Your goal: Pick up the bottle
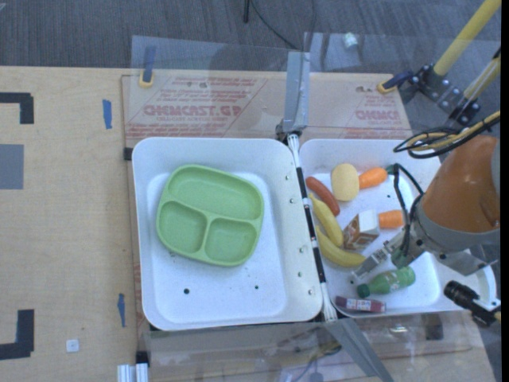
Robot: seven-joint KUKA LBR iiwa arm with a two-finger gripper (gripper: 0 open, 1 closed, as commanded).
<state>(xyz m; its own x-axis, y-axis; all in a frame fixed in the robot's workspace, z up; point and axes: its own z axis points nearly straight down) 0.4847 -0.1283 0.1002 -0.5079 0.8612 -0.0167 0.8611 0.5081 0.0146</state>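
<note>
A small green bottle (392, 280) lies on its side near the front of the right bin (421, 296), its cap pointing left. My gripper (372, 264) hangs low over the bin just above and left of the bottle, close to its upper side. The view does not show the bottle between the gripper's parts. The grey arm with its orange band (468, 188) comes in from the right and hides the bin's right part.
The right bin also holds two bananas (330, 231), a red sausage (322, 195), a yellow lemon-like ball (344, 181), two carrot pieces (372, 178), a small carton (362, 231) and a dark red bar (359, 304). A green divided plate (210, 214) lies in the left bin (159, 293).
</note>
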